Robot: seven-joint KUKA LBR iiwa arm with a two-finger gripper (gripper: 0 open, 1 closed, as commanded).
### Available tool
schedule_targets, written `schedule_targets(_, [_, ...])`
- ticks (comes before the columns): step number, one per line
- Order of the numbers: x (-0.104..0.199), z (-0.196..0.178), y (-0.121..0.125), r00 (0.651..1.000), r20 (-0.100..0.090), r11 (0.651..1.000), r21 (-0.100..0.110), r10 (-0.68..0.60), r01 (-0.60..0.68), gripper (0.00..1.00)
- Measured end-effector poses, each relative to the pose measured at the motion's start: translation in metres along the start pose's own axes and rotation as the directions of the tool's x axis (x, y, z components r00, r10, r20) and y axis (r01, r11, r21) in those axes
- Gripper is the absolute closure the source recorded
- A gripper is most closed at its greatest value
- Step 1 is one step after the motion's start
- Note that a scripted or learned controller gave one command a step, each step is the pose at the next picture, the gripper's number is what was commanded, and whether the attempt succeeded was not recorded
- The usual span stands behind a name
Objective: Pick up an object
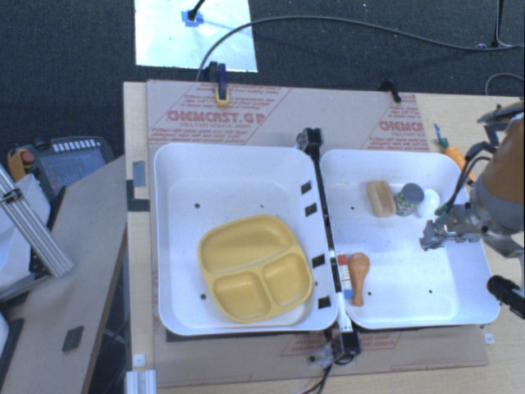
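The right bin [410, 302] holds three things. A tan bread-like block [380, 198] lies near its back, with a small grey-green can [408, 199] just to its right. An orange drumstick-shaped toy [358, 276] rests near the bin's front left, by the divider. My gripper [433, 238] hangs over the right side of this bin, below and right of the can, apart from all three objects. Nothing shows between its fingers.
The left bin [180, 179] carries a yellow three-compartment tray [254, 266]. A black divider strip [321, 228] runs between the bins. The arm's grey body [500, 187] stands over the right bin's right wall. Cables cross the floor behind the bench.
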State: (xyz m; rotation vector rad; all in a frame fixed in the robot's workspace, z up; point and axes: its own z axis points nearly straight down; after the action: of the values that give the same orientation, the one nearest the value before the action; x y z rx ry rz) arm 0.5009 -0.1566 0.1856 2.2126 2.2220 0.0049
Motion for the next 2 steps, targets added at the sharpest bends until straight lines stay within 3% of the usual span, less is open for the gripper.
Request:
schedule_targets(1, [0.0008,-0.0644,0.0041,1.000,0.001,1.000,-0.003,-0.001,0.001,1.00])
schedule_targets(2, [0.0006,-0.0682,0.0052,1.000,-0.001,1.000,0.003,0.000,0.000,1.00])
